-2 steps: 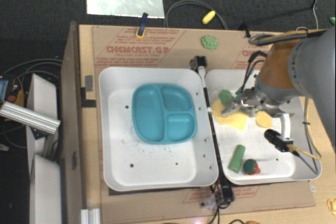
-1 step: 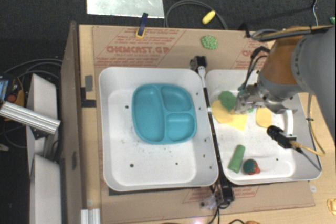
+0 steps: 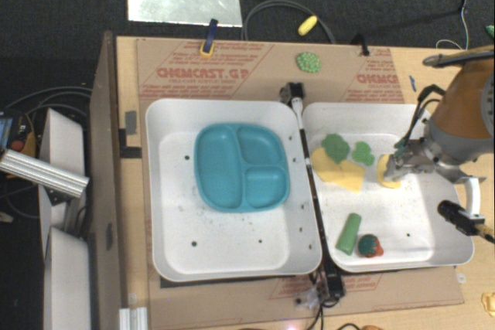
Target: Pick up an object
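pincer (image 3: 396, 166) low in right bin (image 3: 445, 239), grip state: cannot tell | yellow piece (image 3: 389, 172) right under pincer, touching | likely light, small, smooth toy; take across its narrow sides

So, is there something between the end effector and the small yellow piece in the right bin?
Nothing visible stands between them. The end effector is low in the right bin, directly at the small yellow piece. The green pieces and the yellow wedge lie to its left, apart from it.
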